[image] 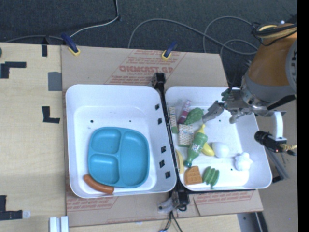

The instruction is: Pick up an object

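Plastic, by the look of it, makes up nearly everything in the right white bin [263, 178], right of frame centre: a heap of small toy foods. A dark green leafy toy vegetable [193, 116] sits at the upper part of the heap, touching a green toy bottle [196, 146] below it, with a yellow banana-shaped piece [206, 149] just beside the bottle. A white egg-shaped piece [221, 149] and a white knobbly piece [242, 162] lie further right, apart from the pile. Near the bin's lower edge rest an orange-brown cracker-like square [192, 175] and a ridged green pod-like toy [210, 175].

The two-finger gripper [223, 112] hangs over the upper part of this bin, at the frame's right, just right of the leafy vegetable; its fingers look spread apart with nothing between them.

The leafy vegetable seems the nearest candidate. It probably weighs very little and is stiff and hollow, with a glossy skin that could slip, so a grip across its narrow middle would likely hold better than one at its tapering ends. It leans on its neighbours, so it may shift when touched. The white egg-shaped piece stands free but is round and smooth, likely to squirt out of a pinch.

The left white bin [77, 100] holds a blue sectioned plastic plate [119, 156] with an orange-red toy sausage [99, 184] just below it.
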Controlling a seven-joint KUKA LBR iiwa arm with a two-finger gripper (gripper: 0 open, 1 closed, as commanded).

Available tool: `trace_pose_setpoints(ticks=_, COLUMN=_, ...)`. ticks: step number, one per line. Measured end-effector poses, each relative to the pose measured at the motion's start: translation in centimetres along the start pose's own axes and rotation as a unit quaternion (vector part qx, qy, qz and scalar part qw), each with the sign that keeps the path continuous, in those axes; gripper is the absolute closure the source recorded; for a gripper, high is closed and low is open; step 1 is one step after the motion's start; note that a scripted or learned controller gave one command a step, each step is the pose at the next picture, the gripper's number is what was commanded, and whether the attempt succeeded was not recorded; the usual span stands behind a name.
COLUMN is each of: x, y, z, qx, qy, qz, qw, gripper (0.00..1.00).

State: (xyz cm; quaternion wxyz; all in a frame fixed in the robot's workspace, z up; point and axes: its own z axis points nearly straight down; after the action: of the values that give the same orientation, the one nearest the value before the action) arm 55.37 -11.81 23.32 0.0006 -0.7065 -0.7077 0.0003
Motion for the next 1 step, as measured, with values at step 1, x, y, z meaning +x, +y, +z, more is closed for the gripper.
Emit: trace_pose_setpoints(ticks=1, x=2.18, y=0.4, z=9.45, qx=0.001, qy=0.0, qz=0.0, qw=1.0, gripper=0.0)
